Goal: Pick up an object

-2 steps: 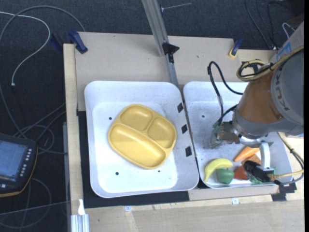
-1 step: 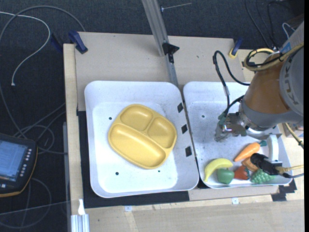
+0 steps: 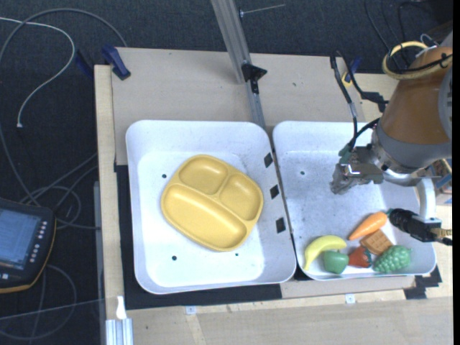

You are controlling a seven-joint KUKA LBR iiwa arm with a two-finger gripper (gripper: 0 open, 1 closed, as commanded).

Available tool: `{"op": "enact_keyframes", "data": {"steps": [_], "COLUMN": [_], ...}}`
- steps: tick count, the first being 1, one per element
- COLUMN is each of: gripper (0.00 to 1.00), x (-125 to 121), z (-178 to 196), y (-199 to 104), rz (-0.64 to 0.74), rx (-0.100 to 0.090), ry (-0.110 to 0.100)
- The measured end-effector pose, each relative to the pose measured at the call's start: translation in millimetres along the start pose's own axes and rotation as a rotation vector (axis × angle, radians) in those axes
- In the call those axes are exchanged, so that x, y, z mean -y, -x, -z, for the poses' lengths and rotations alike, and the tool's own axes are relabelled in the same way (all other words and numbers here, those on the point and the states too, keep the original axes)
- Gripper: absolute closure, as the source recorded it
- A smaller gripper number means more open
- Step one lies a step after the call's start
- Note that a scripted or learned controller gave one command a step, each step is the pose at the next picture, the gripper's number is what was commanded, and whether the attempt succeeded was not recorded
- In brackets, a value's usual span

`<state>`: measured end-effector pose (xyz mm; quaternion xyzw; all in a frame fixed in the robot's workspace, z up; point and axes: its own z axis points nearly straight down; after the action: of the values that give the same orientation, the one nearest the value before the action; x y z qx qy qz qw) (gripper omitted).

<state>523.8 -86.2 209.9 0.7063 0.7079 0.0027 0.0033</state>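
Yellow divided plate [image 3: 212, 201] lies alone in the left bin [image 3: 144, 142]. Toy food sits clustered in the right bin's [image 3: 309, 139] near corner: banana [image 3: 321, 248], green apple [image 3: 334, 261], red piece [image 3: 359, 257], cracker [image 3: 376, 243], carrot [image 3: 369, 226], green grapes [image 3: 392, 259]. Pincer [image 3: 345, 180] hangs above bare bin floor, well apart from the carrot, nothing between its fingers; their spread I cannot tell.

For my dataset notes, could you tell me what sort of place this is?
Probably a robotics lab: a robot arm works over two white bins of toy food on a wooden bench, with a teach pendant and loose cables nearby.
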Motion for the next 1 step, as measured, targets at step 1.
{"op": "enact_keyframes", "data": {"steps": [1], "gripper": [1.00], "x": [-0.4], "z": [45.3], "y": [5.7], "rz": [-0.001], "rx": [0.000], "ry": [-0.001]}}
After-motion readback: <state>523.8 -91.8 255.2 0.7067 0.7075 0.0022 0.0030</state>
